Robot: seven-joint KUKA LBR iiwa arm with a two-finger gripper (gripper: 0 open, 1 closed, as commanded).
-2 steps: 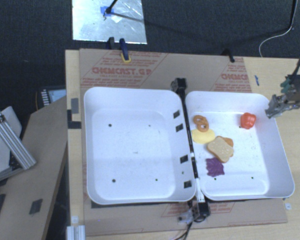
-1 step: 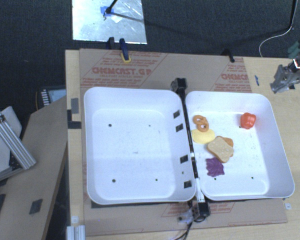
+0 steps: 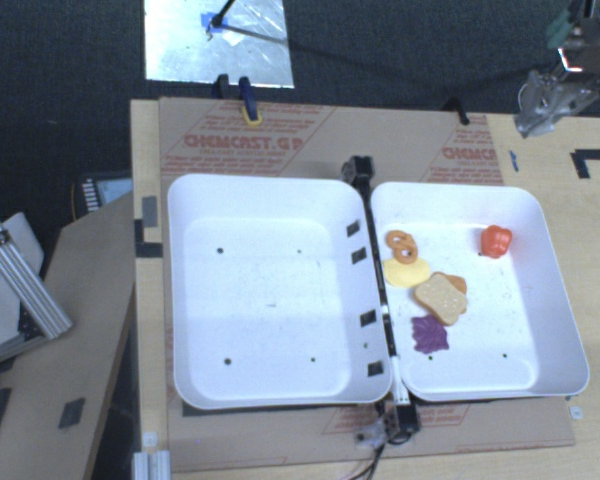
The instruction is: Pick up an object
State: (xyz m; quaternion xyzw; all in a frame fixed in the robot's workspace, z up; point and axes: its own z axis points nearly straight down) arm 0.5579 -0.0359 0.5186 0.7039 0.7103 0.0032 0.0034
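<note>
Objects for picking all lie in the right bin point(image 3: 555, 298): a pretzel point(image 3: 401, 244), a yellow disc point(image 3: 407, 272) touching it below, a slice of bread point(image 3: 441, 296) overlapping something orange, a purple bunch of grapes point(image 3: 429, 335) just below the bread, and a red pepper point(image 3: 495, 240) set apart toward the bin's far right side. We see the jaws point(image 3: 548, 103) well apart from all of these, hanging beyond the right bin's far rim, above the bare surface point(image 3: 400, 138) near the upper right corner. We cannot tell whether they are released or clenched; they look small and blurred, and nothing shows between them.

Relative to the right bin, the pretzel, disc, bread and grapes crowd close to its left wall, beside the seam with the left bin point(image 3: 180, 298). The pepper has open white floor on every side. The right bin's near right part is bare floor, as is the strip along its far rim. The red pepper is the object nearest the jaws.
</note>
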